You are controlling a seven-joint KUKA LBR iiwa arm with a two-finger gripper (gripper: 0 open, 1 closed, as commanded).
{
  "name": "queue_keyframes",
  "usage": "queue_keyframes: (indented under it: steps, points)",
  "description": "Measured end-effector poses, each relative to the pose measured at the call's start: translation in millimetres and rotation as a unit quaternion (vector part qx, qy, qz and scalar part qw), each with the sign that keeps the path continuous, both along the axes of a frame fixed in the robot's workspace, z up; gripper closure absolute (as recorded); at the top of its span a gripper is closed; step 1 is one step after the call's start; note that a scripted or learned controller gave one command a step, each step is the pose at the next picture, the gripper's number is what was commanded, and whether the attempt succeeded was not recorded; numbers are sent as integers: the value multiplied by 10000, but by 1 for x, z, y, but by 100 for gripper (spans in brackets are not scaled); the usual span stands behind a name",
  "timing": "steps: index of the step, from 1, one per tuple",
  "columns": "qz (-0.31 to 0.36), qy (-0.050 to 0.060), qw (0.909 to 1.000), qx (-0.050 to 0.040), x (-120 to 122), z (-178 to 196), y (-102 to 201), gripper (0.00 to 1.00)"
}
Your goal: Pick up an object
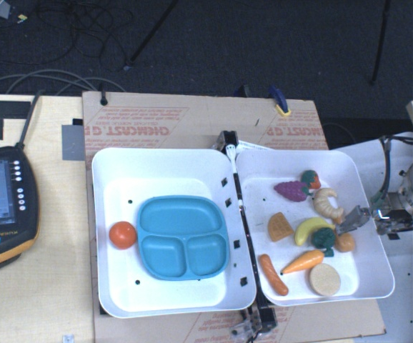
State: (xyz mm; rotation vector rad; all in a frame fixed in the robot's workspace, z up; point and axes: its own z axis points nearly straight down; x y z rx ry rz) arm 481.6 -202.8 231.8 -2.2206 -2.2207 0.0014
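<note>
My fingers (354,219) hang at three o'clock in the right bin (367,284), whether spread I cannot tell; ten toy foods (308,261) there; left bin (113,170): one tomato (123,235), one blue tray (183,236).

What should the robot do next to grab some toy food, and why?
Probably lower the end effector a little onto the yellow banana. It sits at the right bin's right side, beside the banana and broccoli, with no toy seen held yet.

Blue tray (181,236), orange ball (123,234)
</note>
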Motion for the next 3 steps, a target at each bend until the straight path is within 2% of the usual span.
queue_keyframes:
  steps: [1,2,3]
  points:
    - [3,-65,10000,-14,-1,-119,-11,0]
    - [18,-21,10000,-4,67,-145,-10,0]
    - [0,14,10000,8,27,-144,-10,0]
